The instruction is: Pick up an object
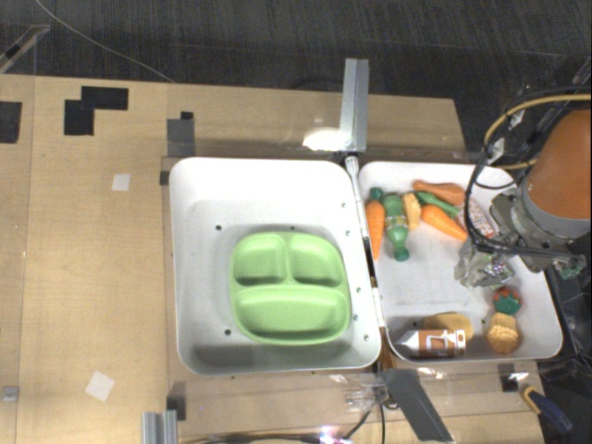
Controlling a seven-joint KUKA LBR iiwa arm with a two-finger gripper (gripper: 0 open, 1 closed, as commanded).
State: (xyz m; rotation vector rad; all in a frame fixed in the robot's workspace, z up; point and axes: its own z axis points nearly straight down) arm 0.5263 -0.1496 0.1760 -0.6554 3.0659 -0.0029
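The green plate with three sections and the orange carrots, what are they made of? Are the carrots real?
The green plate looks like moulded plastic: one even colour, soft sheen, rounded ridges between its three sections. The carrots look like toy plastic too, smooth and evenly orange with a slight gloss, though the view is too small to be sure. The right bin that holds them seems hard white plastic.

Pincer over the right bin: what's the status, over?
Pincer low inside the right bin, grip state unclear. Nothing seen held. Carrots, green bottle, corn lie loose around it. Green tray alone in the left bin.
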